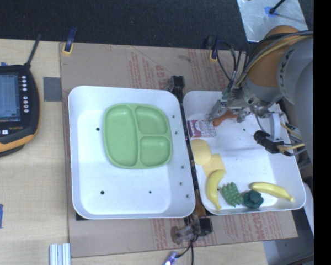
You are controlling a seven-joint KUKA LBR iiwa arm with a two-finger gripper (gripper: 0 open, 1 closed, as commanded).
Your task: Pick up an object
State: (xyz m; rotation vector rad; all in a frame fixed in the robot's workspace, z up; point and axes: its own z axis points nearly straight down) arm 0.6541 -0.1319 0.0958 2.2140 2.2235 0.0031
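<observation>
Here we see the claw (225,110) low over the far end of the right bin (289,173); we cannot tell its state. An orange-red object (227,116) lies just beneath it, apparently touching. Nearer us lie a yellow banana (271,190) and a green toy (230,194), well apart from the claw. We judge these light, smooth plastic, best gripped across the middle.

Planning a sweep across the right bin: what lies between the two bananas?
In the camera view, a green bumpy toy and a darker green piece lie between the left banana and right banana.
</observation>
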